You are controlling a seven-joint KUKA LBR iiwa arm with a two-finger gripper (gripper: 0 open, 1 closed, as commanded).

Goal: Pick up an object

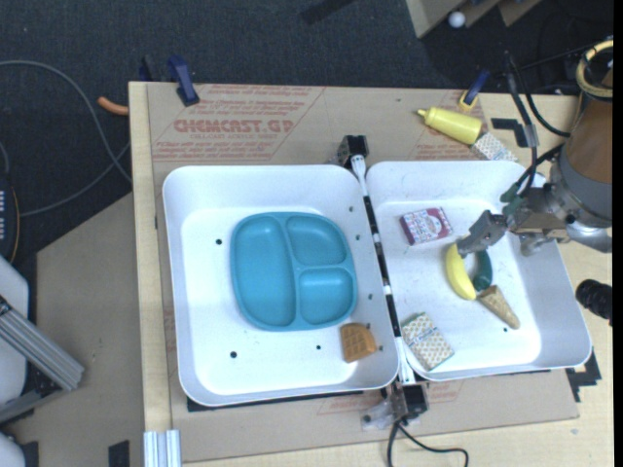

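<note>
Reaching in from the right edge of the frame, the grey arm with its orange band ends in a two-finger gripper [484, 239] that hangs low over the right white bin [545, 353], tilted down and to the left. One dark finger [479, 232] points toward the upper end of a yellow banana [458, 272]; whether the pincer is apart or together cannot be told from this slanted view, and nothing is seen clamped in it. The banana lies near the middle of the right bin, with a teal object [483, 269] touching its right side and a tan waffle cone [500, 306] just below that. A small red-and-white carton [425, 226] sits in the upper left of this bin, and a patterned square packet [428, 341] rests at its lower left. In the left white bin [195, 261] a blue divided plastic plate [292, 269] fills the centre, with a brown cracker-like piece [357, 341] at its lower right. A yellow bottle [451, 123] lies on the bench above the right bin.
</note>
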